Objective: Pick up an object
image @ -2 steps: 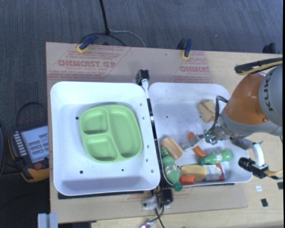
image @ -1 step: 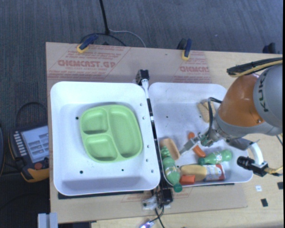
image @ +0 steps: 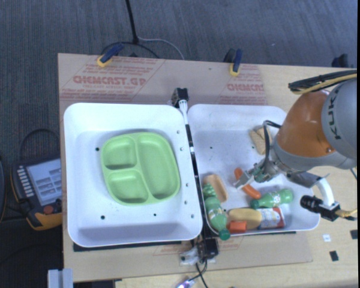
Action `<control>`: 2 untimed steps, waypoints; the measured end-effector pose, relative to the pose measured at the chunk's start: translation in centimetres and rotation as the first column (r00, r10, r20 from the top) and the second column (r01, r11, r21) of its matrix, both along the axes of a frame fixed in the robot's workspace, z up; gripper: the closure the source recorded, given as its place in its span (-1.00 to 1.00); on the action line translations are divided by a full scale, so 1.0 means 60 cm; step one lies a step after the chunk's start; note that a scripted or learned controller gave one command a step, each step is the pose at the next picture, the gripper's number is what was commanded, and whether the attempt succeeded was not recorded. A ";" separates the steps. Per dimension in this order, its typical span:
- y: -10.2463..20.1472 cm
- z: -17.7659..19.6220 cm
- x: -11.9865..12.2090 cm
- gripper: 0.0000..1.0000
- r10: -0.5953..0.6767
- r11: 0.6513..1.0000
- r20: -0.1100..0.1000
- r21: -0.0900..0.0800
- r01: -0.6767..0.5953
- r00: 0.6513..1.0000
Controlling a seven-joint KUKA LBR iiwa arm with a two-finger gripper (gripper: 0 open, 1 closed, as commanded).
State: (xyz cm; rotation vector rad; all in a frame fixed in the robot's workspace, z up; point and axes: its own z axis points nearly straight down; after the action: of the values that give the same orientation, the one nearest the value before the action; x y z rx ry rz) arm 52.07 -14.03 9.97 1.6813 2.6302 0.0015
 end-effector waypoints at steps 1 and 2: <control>0.056 -0.016 -0.053 1.00 0.152 0.988 0.001 -0.002 -0.152 0.988; 0.056 0.001 -0.052 1.00 0.150 0.989 0.003 -0.001 -0.150 0.989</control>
State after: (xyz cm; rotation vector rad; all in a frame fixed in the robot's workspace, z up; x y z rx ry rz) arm 48.96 -10.65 10.02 1.4771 2.7470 0.0048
